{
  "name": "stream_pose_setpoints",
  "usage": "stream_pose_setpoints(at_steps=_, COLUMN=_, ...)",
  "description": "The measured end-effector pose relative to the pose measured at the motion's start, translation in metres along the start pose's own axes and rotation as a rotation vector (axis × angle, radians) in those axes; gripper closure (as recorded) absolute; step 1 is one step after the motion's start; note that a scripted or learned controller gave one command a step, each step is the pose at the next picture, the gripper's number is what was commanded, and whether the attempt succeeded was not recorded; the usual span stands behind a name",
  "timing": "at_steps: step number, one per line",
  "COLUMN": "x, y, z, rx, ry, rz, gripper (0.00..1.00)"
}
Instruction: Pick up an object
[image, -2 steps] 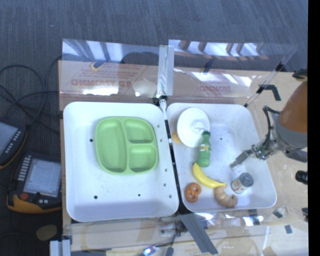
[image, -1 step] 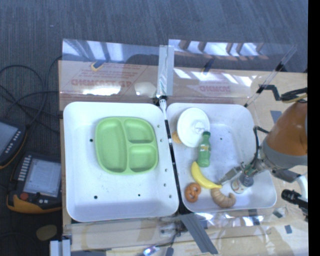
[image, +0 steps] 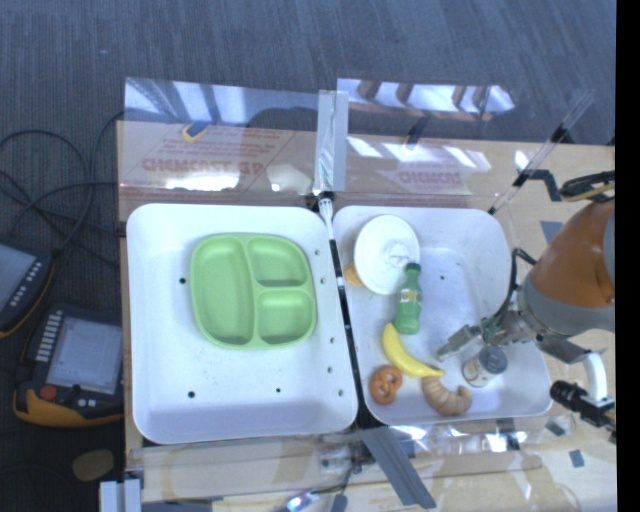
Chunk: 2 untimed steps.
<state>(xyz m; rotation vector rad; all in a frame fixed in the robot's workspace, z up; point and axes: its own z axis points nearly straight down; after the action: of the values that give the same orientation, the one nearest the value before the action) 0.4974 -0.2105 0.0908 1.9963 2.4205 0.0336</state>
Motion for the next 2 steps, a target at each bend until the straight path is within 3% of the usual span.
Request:
stream_pose_setpoints(at_steps=1, x=0.022, y=0.075, z=0.003, rx=0.007, ry=-0.018, rz=0.073, gripper=0.00)
stream_pose_setpoints(at_steps=2, x=0.043, y=0.162, z=0.005, rx=0.013, ry=-0.020, rz=-0.177, gripper=0.00)
